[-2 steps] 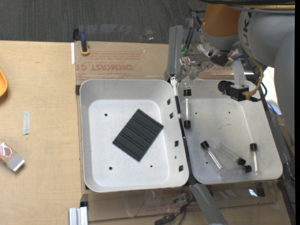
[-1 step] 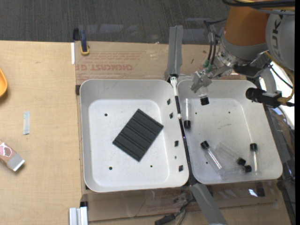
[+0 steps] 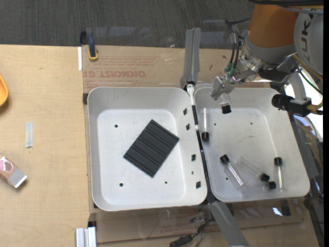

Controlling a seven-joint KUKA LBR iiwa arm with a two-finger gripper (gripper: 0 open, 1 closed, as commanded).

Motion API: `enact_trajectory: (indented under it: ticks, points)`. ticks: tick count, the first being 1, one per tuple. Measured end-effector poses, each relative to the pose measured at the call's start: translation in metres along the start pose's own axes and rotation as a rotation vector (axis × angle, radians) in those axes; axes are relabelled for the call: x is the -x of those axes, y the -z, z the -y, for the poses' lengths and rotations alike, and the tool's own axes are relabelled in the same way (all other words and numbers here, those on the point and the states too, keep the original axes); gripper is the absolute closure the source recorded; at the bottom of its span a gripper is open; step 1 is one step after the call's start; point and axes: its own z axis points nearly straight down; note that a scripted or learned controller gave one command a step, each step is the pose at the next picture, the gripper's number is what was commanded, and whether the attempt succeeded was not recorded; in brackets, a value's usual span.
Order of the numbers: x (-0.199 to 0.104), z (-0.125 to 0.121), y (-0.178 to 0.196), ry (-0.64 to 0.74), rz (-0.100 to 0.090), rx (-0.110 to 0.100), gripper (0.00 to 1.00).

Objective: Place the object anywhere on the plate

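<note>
The gripper (image 3: 224, 92) hangs over the right bin (image 3: 288, 189)'s far-left corner; a black-capped tube (image 3: 225, 108) dangles below it. I cannot tell its grip; the tube could drop short of the ribbed black plate (image 3: 151, 148) in the bin left of the right bin.

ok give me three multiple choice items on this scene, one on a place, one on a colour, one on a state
1. Where does the ribbed plate lie?
A. left bin
B. right bin
C. bare bench

2. What colour is that plate?
A. white
B. black
C. orange

3. How do the clear tubes in the right bin rest?
A. upright
B. stacked in a tower
C. on their sides

Answers: 1 A, it rests on the left bin floor. 2 B, it looks black against the white bin. 3 C, each tube lies flat along the floor. The gripper hangs over the right bin's far edge.
</note>
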Motion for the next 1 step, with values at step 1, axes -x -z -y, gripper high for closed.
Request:
enact_trajectory:
  ticks: [1]
  points:
    - [0.0162, -0.0378, -0.0315, 0.526, 0.001, 0.005, 1.00]
